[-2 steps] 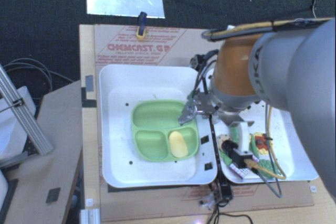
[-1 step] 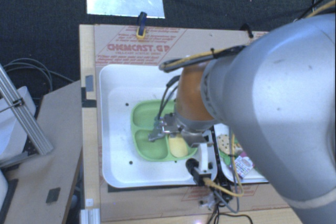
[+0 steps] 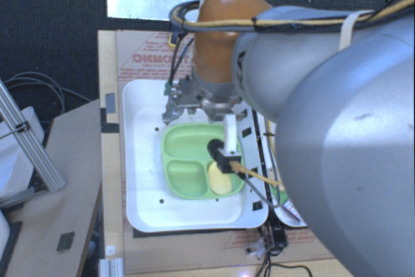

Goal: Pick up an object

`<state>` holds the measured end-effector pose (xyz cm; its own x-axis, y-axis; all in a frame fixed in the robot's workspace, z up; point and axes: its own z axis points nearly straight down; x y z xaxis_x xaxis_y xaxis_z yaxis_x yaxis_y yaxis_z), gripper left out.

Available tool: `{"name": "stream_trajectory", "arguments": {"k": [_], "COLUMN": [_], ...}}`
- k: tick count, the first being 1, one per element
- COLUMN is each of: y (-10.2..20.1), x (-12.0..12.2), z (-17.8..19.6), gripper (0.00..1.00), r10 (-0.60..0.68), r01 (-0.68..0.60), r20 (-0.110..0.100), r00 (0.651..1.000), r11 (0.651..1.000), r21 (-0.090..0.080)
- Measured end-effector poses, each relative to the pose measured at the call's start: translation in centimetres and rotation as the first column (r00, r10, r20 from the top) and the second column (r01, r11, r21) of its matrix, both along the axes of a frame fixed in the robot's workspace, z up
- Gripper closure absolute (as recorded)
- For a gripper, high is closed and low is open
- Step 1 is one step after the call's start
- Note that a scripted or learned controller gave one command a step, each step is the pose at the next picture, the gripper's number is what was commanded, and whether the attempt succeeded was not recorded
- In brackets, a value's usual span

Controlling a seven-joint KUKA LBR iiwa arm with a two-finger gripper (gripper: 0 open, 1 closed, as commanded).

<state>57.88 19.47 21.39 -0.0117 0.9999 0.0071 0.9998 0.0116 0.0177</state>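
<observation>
Counting what lies in the white bin (image 3: 139,159) at the frame's centre, you get one green divided tray (image 3: 188,146) and one yellow lump (image 3: 220,181), which rests in the tray's lower-right compartment. Your gripper (image 3: 175,112) hangs over the tray's upper-left corner, apart from the yellow lump; you cannot tell whether it is released or clenched. The tray sits toward the bin's right wall, partly under the arm (image 3: 311,107). Bare white floor runs down the bin's left side and along its lower edge.
</observation>
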Motion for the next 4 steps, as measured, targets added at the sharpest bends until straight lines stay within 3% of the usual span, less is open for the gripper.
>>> {"name": "stream_trajectory", "arguments": {"k": [1,2,3,4], "y": [-0.5,-4.9,-10.9,-3.8], "x": [-0.3,-0.4,8.2,8.2], "z": [0.2,1.2,1.0,6.0], "gripper": [1.00,1.00,1.00,1.00], "r10": [0.000,-0.014,-0.016,-0.001], "r01": [0.000,0.014,0.015,0.001], "r20": [-0.014,-0.017,-0.010,-0.010], "r00": [1.000,1.000,1.000,1.000], "r11": [1.000,1.000,1.000,1.000], "r21": [-0.007,-0.008,-0.010,-0.003]}}
